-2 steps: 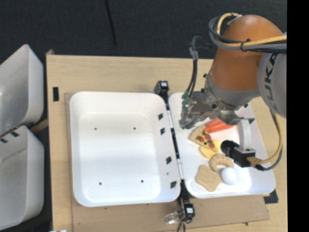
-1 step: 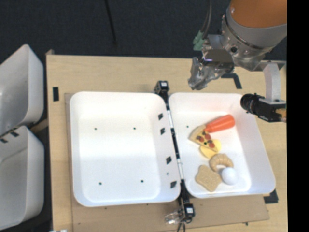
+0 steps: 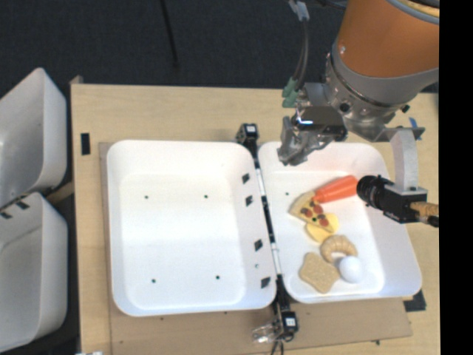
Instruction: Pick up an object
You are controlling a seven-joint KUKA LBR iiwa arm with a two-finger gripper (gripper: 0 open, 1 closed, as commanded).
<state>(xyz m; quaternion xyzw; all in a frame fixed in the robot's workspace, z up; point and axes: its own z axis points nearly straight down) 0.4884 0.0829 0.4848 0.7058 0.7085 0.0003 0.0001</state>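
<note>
In the right bin (image 3: 392, 265) lie several toy foods: an orange carrot (image 3: 336, 188), a pizza slice (image 3: 311, 209), a yellow piece (image 3: 323, 228), a croissant (image 3: 339, 245), a slice of bread (image 3: 318, 272) and a white egg (image 3: 350, 269). My gripper (image 3: 295, 152) hangs over the bin's back left corner, up and to the left of the carrot and pizza slice. Nothing shows between its fingers.
The left bin (image 3: 118, 198) adjoins the right one, with a black clipped divider (image 3: 262, 213) between them. A black cylindrical fixture (image 3: 384, 196) juts in at the right bin's right side. White containers (image 3: 29, 198) stand at the far left.
</note>
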